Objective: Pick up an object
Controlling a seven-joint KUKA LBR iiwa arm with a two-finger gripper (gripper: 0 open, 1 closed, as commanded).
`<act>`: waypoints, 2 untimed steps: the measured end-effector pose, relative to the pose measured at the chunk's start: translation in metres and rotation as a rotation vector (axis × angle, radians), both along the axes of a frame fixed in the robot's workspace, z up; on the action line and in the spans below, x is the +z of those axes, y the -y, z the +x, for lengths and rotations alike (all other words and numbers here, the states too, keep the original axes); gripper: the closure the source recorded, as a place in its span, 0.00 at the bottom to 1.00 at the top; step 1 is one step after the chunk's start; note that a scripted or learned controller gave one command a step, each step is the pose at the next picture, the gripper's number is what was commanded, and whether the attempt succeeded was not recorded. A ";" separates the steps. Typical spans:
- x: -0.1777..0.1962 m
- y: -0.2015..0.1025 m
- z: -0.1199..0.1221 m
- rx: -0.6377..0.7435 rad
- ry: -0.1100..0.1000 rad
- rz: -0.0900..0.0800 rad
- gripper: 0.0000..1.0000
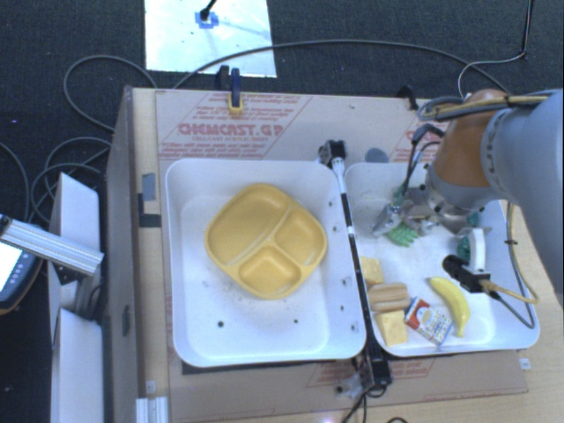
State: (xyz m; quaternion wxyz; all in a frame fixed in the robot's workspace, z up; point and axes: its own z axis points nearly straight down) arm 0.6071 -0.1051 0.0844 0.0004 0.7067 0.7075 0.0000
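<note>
My gripper point(398, 219) is low in the right bin point(507, 324), near its back left part. A small green object point(406, 234) lies right under and just in front of it, partly covered by the gripper. Further forward in the same bin lie a yellow banana point(450, 302), a hot dog bun point(389, 295), two yellow cheese-like wedges point(371, 270) point(392, 328) and a red and white packet point(430, 319). Nothing visibly hangs from the gripper.
A yellow divided plate point(266, 239) sits in the middle of the left bin point(203, 324). A black rod point(346, 210) runs along the wall between the two bins. The arm point(493, 152) covers the right bin's back right corner.
</note>
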 end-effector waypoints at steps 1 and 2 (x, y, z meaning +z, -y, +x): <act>0.001 -0.011 0.037 0.003 0.002 0.000 0.00; 0.000 -0.004 0.013 0.000 0.001 0.000 0.00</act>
